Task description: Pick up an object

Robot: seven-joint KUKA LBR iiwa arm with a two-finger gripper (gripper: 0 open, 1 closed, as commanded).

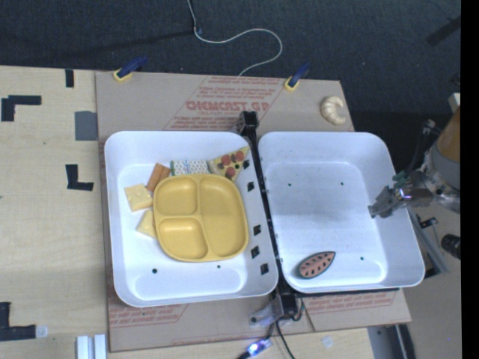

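Camera view: a small brown leaf-shaped thing (316, 264) lies near the front of the right bin (352, 155). The gripper (379, 208) hangs over that bin's right edge, well apart from it, gripping nothing. I cannot tell how it is set. The left bin (123, 152) has a yellow plate (200, 217) with small toy foods (153, 179) beside it.

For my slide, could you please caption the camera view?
Gripper at right bin's edge; yellow plate in left bin.
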